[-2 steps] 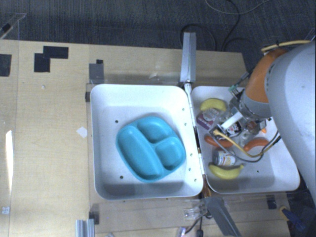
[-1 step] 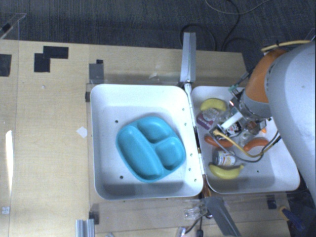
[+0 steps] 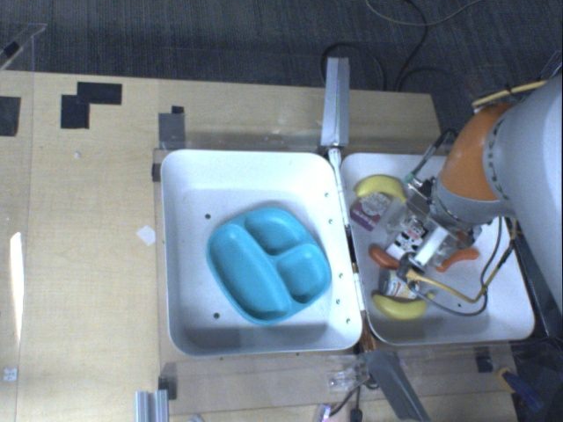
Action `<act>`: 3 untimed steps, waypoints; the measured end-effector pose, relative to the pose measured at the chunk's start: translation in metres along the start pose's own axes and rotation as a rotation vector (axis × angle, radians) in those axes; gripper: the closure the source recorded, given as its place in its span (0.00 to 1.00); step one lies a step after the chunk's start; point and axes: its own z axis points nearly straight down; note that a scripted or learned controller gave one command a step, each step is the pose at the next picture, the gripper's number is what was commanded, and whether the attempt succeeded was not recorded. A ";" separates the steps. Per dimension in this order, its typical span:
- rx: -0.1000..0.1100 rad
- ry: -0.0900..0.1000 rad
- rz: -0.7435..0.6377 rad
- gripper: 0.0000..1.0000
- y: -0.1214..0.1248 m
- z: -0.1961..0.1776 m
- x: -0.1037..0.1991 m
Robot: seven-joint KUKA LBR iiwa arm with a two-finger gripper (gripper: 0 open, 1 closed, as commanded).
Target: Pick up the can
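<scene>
Well, the pick looks barely begun. The hand point(image 3: 412, 251) hangs low over the middle of the right bin point(image 3: 503, 316), at the right of the frame. Its body hides the tips, so I cannot tell whether it is apart or together. I can see nothing gripped in it.

What I take for the can point(image 3: 373, 209), a small thing with a pale purplish label, lies in the upper left part of that bin. It sits just below a yellow banana point(image 3: 380, 185) and just beside the hand on its upper-left side, not under it. It appears to rest on the bin floor, so by my reckoning it has not been lifted.

An orange thing point(image 3: 382, 255) pokes out on the hand's left, and a second banana point(image 3: 398, 307) lies right below it. The spot is crowded.

The left bin point(image 3: 176, 236), mid-frame, holds a blue divided plate point(image 3: 268, 264); the pale counter point(image 3: 79, 236) runs off to the left.

So the whole of it is left to do: getting over the can, closing on it and raising it clear.
</scene>
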 end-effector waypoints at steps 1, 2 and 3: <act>0.007 -0.006 0.261 0.00 -0.003 -0.020 0.009; 0.005 -0.006 0.367 0.00 0.055 -0.035 0.052; 0.003 -0.004 0.355 1.00 0.055 -0.046 0.054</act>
